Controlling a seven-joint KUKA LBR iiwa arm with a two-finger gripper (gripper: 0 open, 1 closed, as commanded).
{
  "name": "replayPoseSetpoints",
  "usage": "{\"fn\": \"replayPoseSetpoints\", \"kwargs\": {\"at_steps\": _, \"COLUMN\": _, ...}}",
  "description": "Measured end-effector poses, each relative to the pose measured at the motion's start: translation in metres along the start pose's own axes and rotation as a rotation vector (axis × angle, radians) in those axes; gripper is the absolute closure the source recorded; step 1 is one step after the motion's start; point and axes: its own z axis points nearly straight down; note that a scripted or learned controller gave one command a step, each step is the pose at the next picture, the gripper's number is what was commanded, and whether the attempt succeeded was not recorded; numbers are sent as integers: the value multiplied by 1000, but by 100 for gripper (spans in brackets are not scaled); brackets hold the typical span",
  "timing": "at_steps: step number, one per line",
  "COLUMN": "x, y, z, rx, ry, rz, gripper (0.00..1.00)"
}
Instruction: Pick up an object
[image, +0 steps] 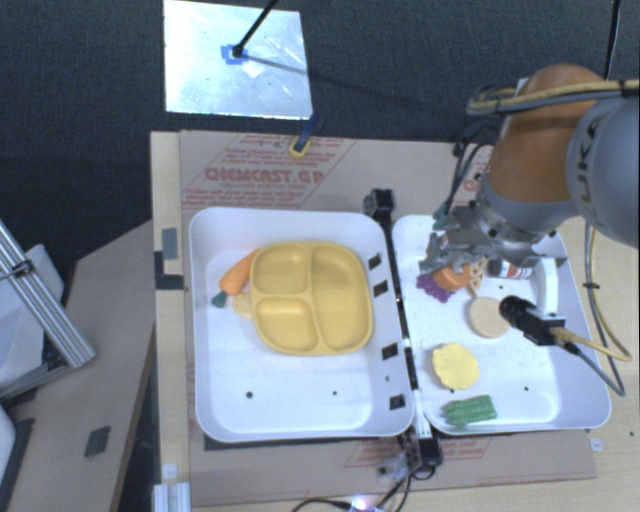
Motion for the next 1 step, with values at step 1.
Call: {"fn": "replayPoseSetpoints", "kwargs": {"at_steps": 1, "x": 48, "y": -18, "z": 1, "rx": 0, "ry": 0, "rz": 0, "gripper": 100}}
